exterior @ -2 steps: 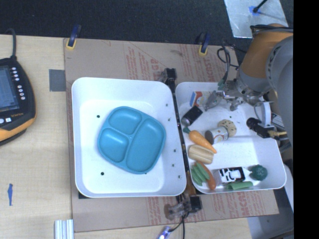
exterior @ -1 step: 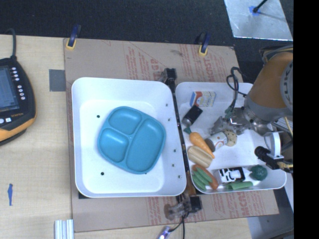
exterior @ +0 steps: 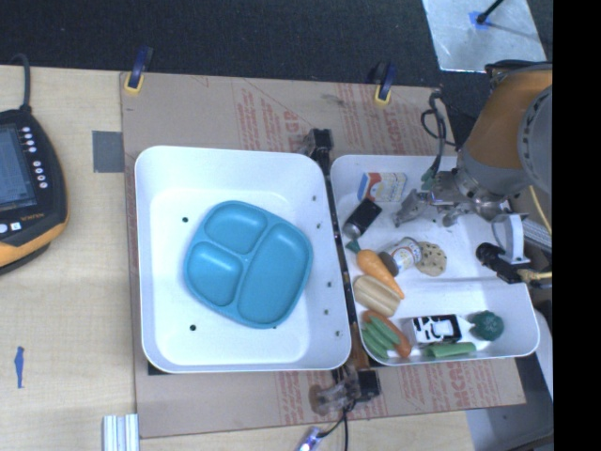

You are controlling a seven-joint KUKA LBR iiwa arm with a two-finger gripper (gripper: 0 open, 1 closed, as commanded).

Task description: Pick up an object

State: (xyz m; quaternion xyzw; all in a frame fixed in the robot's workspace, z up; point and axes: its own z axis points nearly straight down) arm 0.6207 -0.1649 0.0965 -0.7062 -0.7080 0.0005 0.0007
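The right bin [exterior: 526, 341] held the pickable clutter: a carrot [exterior: 377, 264] near its middle, a bread roll [exterior: 376, 295] just below the carrot, a green pod toy [exterior: 383, 334] below that at the bin's lower left corner, a black-and-white card [exterior: 436, 327] and a dark green lump [exterior: 486, 324] along its lower edge, a black bar [exterior: 362, 218] near its left wall, a small white carton [exterior: 383, 188] at its upper left, and a speckled cookie [exterior: 430, 257] beside the carrot. The end effector [exterior: 432, 205] hung over the bin's upper part, right of the carton, with nothing seen between its fingers; whether they were apart or together cannot be told. The left bin [exterior: 155, 252], touching the right bin's left wall, carried a blue divided plate [exterior: 248, 263]. A handheld controller [exterior: 26, 191] lay on the surface [exterior: 56, 346], well left of the bins.
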